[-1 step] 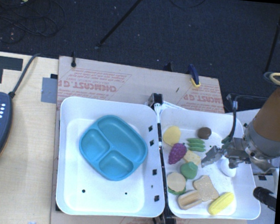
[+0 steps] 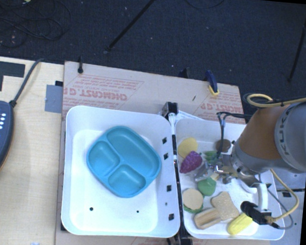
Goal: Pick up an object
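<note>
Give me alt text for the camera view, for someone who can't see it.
A grey robot arm lowers its claw among toy foods in the right white bin, near purple grapes and a green piece. The left bin holds a blue divided plate.

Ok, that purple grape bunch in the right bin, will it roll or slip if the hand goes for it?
The purple grape bunch looks lumpy, so it probably won't roll far. Its bumpy surface may slip off-centre between fingers. It looks like light toy food, and the yellow piece beside it could get nudged.

Atop a cardboard-covered bench: two white bins side by side, left bin at 9 o'clock, right bin at 3.
</note>
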Controlling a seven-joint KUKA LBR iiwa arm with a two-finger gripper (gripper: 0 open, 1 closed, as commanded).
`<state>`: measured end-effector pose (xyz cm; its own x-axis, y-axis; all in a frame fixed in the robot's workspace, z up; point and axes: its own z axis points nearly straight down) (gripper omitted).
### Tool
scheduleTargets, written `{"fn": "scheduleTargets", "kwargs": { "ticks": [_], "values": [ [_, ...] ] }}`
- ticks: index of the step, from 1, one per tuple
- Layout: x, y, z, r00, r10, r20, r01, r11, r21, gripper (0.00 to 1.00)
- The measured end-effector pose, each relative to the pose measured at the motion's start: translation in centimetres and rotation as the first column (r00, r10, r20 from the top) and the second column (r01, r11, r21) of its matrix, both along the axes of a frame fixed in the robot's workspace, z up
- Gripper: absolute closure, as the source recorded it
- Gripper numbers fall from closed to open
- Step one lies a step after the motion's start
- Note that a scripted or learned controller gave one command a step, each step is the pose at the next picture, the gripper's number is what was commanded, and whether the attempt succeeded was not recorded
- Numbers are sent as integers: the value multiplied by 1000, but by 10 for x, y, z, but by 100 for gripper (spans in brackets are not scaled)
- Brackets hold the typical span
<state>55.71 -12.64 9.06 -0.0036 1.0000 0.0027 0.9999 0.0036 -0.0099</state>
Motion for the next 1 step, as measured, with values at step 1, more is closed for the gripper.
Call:
{"fn": "scheduleTargets", "kwargs": {
  "ticks": [1],
  "values": [
    [68,-52,-3,1000,-1,14,1,1000,-6,0]
  ]
}}
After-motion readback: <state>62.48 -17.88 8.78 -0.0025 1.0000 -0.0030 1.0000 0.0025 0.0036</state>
